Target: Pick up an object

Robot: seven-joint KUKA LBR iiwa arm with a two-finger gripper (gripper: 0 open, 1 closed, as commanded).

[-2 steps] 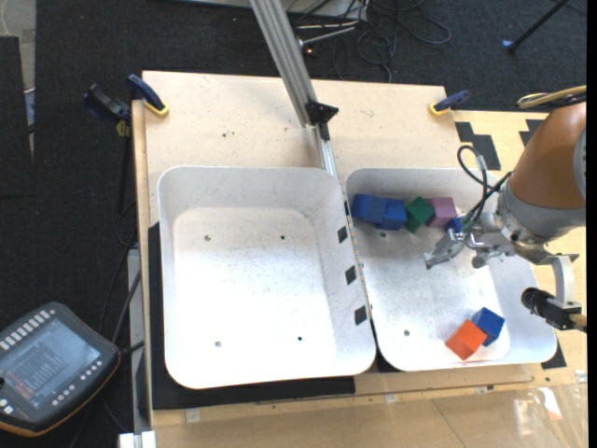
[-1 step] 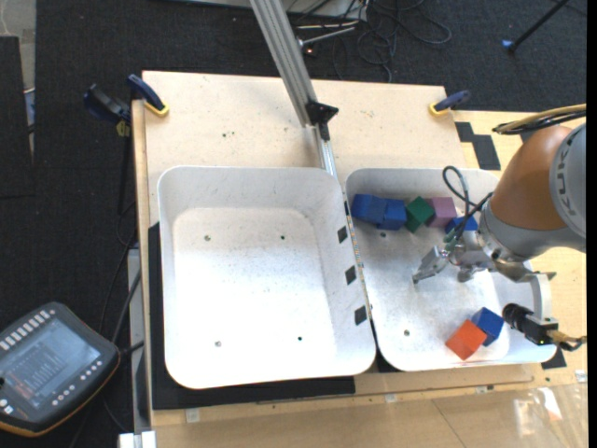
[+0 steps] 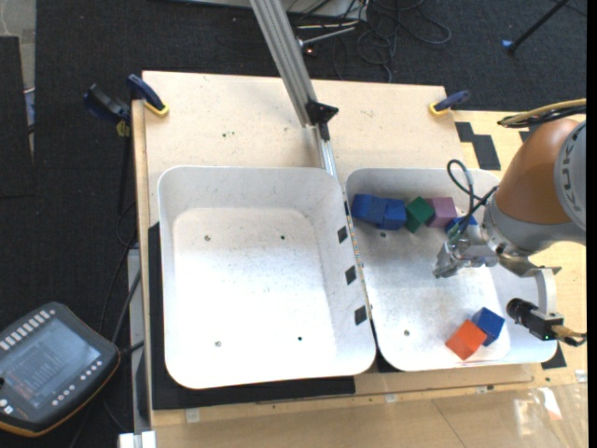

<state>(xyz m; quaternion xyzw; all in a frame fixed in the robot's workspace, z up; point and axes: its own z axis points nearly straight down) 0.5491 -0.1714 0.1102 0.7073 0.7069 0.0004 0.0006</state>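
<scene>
While the arm reaches in from the right, its tool hangs low over the right bin; whether it is wide or narrow cannot be told. A blue block, green block and purple block line the far wall. An orange block touches another blue block near the front corner.

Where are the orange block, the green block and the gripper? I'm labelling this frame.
orange block (image 3: 465,340): camera view, top face.
green block (image 3: 420,212): camera view, top face.
gripper (image 3: 446,267): camera view, between its fingertips.
</scene>
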